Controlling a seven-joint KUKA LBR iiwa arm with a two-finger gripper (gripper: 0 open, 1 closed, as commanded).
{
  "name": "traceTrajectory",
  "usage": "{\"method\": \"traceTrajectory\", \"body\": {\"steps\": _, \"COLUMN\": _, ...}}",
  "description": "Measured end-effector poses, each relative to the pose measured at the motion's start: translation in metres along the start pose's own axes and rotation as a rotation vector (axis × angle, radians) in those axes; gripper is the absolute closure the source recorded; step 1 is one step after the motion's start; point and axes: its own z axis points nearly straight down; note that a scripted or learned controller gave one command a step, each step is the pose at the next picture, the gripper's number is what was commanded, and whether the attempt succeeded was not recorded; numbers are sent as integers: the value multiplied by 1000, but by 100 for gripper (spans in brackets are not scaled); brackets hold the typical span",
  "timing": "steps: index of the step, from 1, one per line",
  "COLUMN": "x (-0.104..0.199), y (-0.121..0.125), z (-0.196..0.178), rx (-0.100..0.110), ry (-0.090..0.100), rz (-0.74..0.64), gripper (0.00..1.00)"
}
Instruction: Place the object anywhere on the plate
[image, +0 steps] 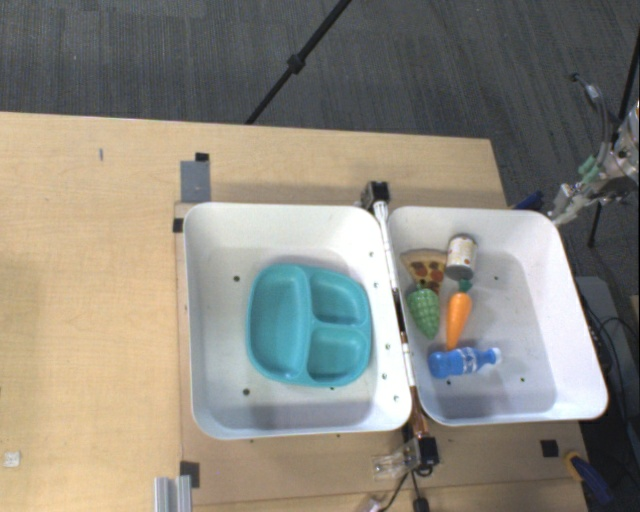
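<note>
Two white bins are seen side by side on the counter (90, 300). In the left bin (215, 400) a teal plate (308, 325) with three compartments lies flat, nothing resting on it. The right bin (560, 330) holds the candidate objects, clustered toward its left wall: a pizza slice (427, 268) at the far end, a small can (460, 257) just beside it to the right, a green knobbly vegetable (424, 311), an orange carrot (456, 318) touching or nearly touching it, and a blue bottle (462, 361) lying on its side nearest. The gripper (600, 172) is glimpsed at the far right edge, well apart from the bins; whether it is spread or pressed together cannot be told, and nothing is seen held. The task is judged to be at its opening step: no object picked. The next move calls for the arm to be brought over the right bin, one item singled out from close neighbours, then carried left across the divider to the plate.
</note>
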Motion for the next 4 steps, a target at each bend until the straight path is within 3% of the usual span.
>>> {"method": "traceTrajectory", "body": {"steps": 1, "x": 46, "y": 22, "z": 169, "rx": 7, "ry": 7, "rz": -111, "gripper": 100}}
{"method": "traceTrajectory", "body": {"steps": 2, "x": -1, "y": 44, "z": 183, "rx": 2, "ry": 3, "rz": -23, "gripper": 100}}
{"method": "traceTrajectory", "body": {"steps": 3, "x": 0, "y": 47, "z": 169, "rx": -6, "ry": -2, "rz": -31, "gripper": 100}}
{"method": "traceTrajectory", "body": {"steps": 4, "x": -9, "y": 43, "z": 51, "rx": -2, "ry": 0, "rz": -47, "gripper": 100}}
